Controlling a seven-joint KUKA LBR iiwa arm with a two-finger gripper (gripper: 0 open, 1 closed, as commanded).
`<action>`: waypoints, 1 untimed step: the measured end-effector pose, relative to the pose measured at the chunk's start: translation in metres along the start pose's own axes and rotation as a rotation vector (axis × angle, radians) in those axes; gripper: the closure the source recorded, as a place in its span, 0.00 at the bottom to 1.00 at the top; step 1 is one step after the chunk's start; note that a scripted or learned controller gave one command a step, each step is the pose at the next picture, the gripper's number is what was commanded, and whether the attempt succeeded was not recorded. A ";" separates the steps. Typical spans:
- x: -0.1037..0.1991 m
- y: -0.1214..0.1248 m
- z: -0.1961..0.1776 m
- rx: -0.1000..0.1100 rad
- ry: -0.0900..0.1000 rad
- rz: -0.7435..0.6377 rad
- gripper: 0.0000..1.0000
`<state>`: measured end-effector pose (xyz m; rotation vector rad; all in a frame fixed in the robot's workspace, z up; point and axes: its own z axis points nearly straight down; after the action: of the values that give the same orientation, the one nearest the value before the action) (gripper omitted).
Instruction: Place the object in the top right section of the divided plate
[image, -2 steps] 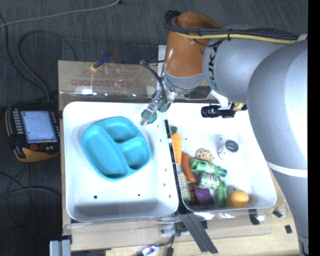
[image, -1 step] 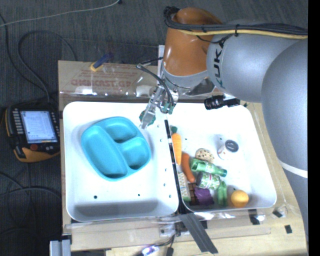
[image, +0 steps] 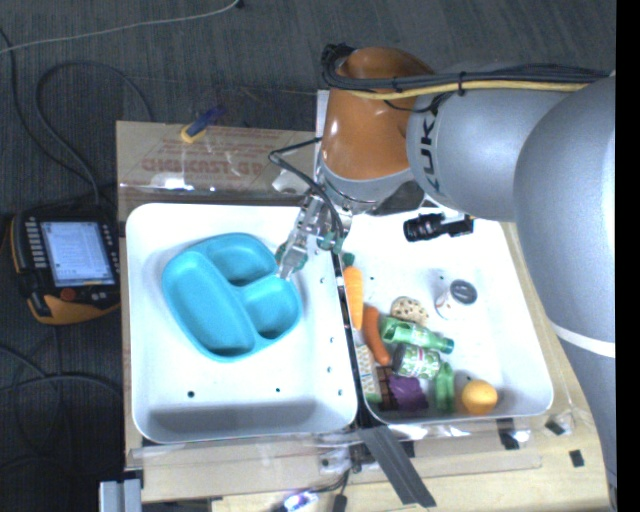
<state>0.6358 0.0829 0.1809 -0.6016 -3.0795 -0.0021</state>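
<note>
You're at the drop step: tool (image: 296, 246), grip state unclear, over blue divided plate (image: 232, 292) at 2 o'clock; next, confirm obj and release.

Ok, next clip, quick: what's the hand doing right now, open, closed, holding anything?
Hand: over the right edge of the blue divided plate; open or closed cannot be told, and no object is visible in it.
</note>
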 end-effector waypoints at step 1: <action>-0.001 0.039 0.021 0.000 -0.002 -0.315 1.00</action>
<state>0.6514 0.1191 0.1594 -0.1107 -3.1378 -0.0024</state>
